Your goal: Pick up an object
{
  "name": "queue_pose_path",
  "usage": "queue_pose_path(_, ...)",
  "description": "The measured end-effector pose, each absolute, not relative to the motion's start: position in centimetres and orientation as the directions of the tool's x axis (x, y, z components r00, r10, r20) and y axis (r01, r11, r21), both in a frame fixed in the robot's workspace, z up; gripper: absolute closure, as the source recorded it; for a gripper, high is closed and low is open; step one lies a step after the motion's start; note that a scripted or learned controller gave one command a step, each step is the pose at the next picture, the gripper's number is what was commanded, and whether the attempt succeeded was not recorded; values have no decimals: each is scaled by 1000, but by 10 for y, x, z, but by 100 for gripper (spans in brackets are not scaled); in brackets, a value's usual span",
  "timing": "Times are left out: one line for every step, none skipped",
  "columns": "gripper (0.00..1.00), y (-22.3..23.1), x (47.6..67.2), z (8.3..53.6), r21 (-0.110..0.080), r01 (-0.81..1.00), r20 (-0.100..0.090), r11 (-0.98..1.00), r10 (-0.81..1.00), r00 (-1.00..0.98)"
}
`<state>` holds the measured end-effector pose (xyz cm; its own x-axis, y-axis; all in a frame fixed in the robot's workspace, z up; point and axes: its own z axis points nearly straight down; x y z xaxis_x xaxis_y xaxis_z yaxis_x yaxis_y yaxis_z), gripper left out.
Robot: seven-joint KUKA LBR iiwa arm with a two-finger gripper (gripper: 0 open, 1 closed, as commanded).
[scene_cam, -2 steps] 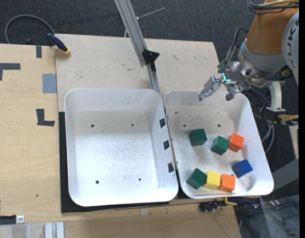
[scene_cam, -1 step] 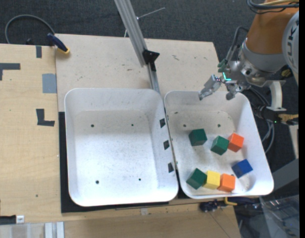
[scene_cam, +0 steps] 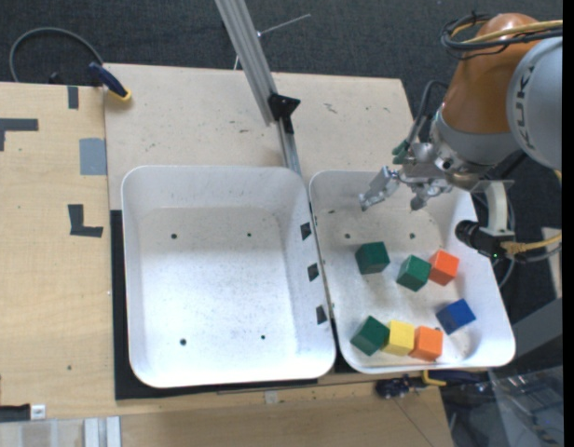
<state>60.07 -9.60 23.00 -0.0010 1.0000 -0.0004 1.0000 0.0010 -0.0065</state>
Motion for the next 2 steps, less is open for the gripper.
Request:
queue_pose_path(0,-95,595,166,-9,1000,0,1,1000,-1)
queue_pose_path(0,-95,590,101,-9,1000,0,1,1000,-1)
